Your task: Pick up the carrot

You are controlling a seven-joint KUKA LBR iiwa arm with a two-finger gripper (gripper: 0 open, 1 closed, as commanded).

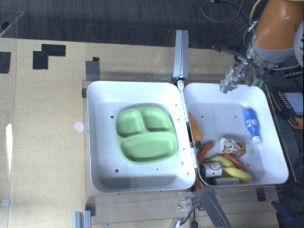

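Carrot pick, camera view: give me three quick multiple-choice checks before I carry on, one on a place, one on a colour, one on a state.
1. Where does the carrot lie?
A. In the right bin, against its left wall
B. On the green tray
C. On the bench outside the bins

2. What colour is the divided tray in the left bin?
A. Blue
B. Green
C. Red

3. How does the gripper stand to the carrot?
A. Clamped on it
B. Lifting it over the left bin
C. Apart from it, at the right bin's far rim

Answers:
1. A: the orange carrot runs along the wall by the divider.
2. B: the three-compartment tray is light green.
3. C: the gripper is at the far edge, with bare bin floor between it and the carrot.
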